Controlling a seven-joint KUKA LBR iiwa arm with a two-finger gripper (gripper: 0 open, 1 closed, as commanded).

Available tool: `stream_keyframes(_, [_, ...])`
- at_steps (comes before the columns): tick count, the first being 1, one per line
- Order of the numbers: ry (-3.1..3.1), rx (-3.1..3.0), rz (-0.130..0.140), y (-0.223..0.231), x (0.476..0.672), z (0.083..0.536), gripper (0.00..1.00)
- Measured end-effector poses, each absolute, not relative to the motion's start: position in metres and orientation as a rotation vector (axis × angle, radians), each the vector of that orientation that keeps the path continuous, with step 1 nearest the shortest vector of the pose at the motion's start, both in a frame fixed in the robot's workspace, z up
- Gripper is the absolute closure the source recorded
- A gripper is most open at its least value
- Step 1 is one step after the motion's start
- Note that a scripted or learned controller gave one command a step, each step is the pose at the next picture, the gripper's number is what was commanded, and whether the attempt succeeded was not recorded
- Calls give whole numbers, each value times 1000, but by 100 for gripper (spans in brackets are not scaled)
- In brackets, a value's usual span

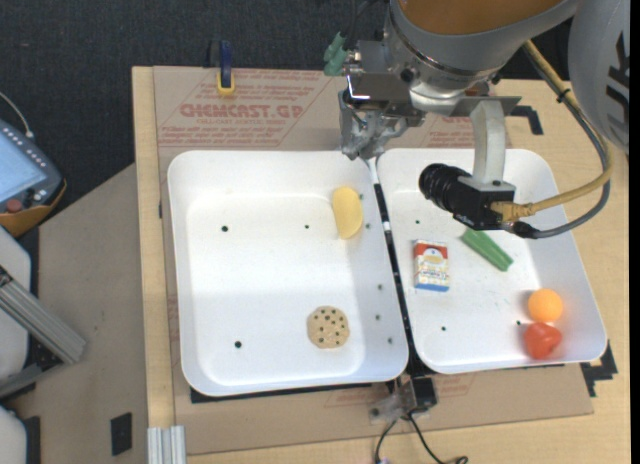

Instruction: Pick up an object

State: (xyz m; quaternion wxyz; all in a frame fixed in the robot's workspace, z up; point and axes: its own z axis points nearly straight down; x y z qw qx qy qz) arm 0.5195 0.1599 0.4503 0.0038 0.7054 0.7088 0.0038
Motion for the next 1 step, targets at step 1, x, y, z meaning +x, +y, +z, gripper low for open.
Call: stream_keyframes(1, [2221,2235,-27,112,506,268,100])
